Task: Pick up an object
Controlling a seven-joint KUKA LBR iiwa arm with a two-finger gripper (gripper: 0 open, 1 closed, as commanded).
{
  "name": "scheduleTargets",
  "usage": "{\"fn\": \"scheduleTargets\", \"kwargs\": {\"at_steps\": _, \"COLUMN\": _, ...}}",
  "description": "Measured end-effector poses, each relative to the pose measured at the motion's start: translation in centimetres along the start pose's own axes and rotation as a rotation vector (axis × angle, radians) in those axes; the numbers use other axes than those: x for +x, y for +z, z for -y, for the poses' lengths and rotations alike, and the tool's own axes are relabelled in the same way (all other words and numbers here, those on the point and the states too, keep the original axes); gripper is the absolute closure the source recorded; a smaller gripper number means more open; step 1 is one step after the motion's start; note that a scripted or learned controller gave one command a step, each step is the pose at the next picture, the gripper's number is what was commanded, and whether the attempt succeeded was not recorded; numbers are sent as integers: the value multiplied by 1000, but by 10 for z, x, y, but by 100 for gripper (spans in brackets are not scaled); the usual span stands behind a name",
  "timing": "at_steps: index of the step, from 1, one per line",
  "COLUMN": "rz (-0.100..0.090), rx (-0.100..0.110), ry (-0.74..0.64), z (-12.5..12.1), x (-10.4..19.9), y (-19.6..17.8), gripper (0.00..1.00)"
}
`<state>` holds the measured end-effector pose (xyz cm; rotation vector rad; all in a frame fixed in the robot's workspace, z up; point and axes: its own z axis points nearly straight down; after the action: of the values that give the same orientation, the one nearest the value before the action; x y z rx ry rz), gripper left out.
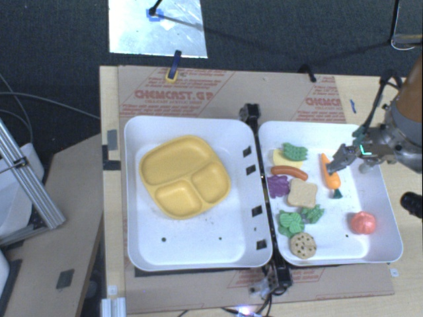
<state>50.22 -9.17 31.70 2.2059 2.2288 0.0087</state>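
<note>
The right bin point(383, 197) holds several toy foods. An orange carrot point(327, 167) lies near its middle right, and my gripper point(344, 157) hangs just over the carrot's upper end, reaching in from the right. Left of the carrot lie a green leafy piece point(295, 152) on a yellow wedge point(281, 158), a sausage point(289, 172), purple grapes point(278, 185) and a bread slice point(302, 193). Lower down are green broccoli point(289, 222), a cookie point(303, 245) and a red tomato point(363, 222). Nothing is visibly lifted.
The left bin point(152, 236) bears a yellow divided plate point(184, 176). A black divider with clips point(259, 177) runs between the bins. A metal frame point(26, 183) stands at the far left, and a shiny sheet point(158, 18) lies beyond the bench.
</note>
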Motion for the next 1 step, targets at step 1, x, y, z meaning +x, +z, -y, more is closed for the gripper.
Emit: {"fn": "scheduleTargets", "kwargs": {"at_steps": 1, "rz": 0, "rx": -3, "ry": -6, "z": -1, "x": 0, "y": -11, "gripper": 100}}
